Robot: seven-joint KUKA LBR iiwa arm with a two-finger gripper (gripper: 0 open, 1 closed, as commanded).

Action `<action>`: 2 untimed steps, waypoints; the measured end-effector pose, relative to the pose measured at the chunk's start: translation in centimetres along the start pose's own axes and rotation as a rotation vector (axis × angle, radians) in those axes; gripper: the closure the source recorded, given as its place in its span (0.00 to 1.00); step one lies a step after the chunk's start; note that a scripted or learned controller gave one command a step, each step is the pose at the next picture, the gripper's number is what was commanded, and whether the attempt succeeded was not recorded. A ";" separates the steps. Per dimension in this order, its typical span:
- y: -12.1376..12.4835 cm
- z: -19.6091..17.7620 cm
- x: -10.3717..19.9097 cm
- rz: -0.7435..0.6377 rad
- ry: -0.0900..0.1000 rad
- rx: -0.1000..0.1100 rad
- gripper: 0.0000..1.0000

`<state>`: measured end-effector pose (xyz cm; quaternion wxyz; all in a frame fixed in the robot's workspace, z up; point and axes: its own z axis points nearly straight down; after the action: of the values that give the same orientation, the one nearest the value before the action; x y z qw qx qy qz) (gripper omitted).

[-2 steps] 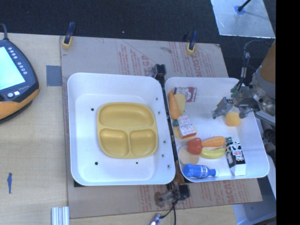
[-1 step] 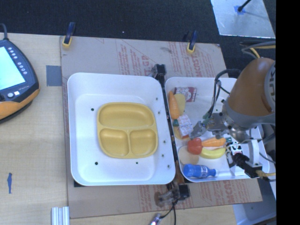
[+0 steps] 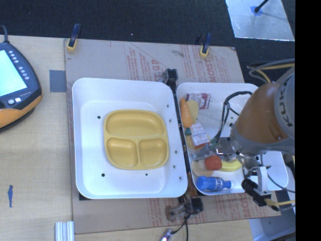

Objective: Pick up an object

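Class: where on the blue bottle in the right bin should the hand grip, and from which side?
Grip the blue bottle across its body, coming down from above. It lies on its side near the right bin's near edge, long axis left-right, so fingers should probably close front-to-back.

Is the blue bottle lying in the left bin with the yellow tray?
No, the blue bottle lies in the right bin, while the yellow tray sits in the left bin.

Bright even overhead light, glare on the white bins (image 3: 80,134), soft shadows, slightly blurry low-resolution picture
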<state>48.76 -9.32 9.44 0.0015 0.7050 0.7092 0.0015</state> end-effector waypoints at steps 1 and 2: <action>-0.8 0.0 -0.2 0.000 0.000 -0.003 0.00; -0.9 0.0 -2.1 -0.002 0.002 0.000 0.00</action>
<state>47.89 -11.39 9.45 0.0010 0.7043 0.7099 0.0020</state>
